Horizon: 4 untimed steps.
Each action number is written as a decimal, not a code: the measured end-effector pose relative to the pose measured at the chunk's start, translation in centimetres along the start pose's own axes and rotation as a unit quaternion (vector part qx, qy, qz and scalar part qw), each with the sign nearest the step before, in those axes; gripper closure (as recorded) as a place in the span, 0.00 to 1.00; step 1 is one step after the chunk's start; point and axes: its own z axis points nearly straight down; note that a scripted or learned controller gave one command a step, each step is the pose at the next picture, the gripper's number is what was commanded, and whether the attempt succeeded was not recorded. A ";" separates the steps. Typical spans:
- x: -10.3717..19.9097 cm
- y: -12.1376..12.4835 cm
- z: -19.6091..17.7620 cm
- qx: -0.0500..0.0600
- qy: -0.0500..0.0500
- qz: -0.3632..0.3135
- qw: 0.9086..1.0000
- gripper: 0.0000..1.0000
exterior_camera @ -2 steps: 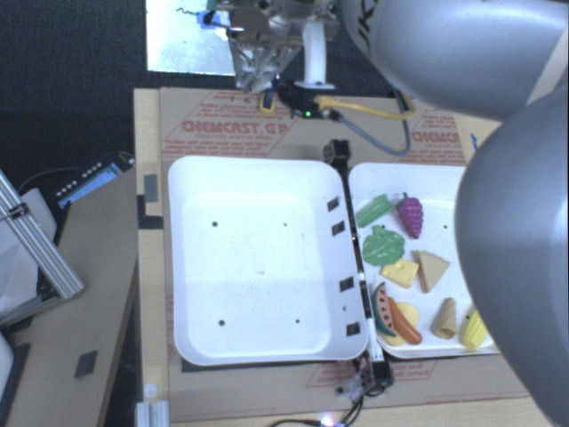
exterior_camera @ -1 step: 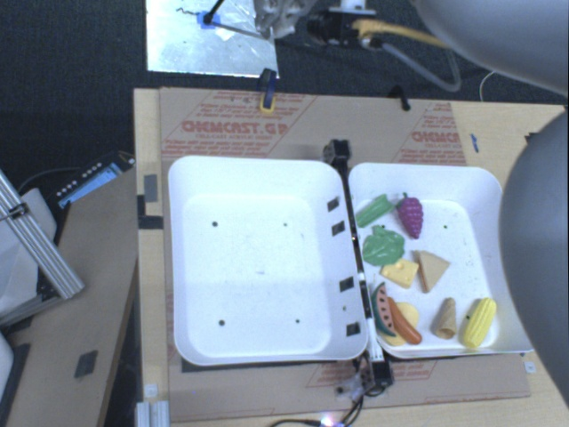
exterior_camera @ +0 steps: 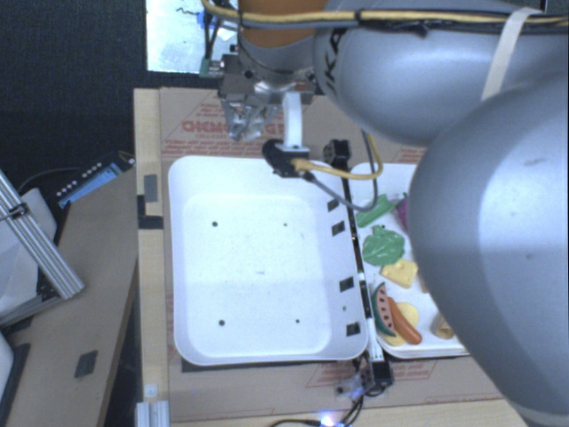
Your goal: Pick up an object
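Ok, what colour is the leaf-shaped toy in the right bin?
Green: the leaf-shaped toy lies in the right bin, seen in the camera view.

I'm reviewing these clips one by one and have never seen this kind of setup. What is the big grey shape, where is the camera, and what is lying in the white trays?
The big grey shape is a robot arm reaching in from the right; it fills much of the picture because the single camera sits above the bench, looking down at a slant. Its gripper hangs above the far edge of the left bin, and nothing shows between its fingers. The right bin, partly hidden by the arm, holds small toy foods: a green leafy piece, a yellow wedge, a watermelon slice and a sausage.
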 end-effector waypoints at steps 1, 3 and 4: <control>0.0 -4.1 -15.3 -0.014 0.006 -0.003 1.000 1.00; 0.0 -0.7 1.5 0.001 0.000 0.000 1.000 1.00; 0.1 -3.2 -10.1 -0.013 0.005 -0.002 1.000 1.00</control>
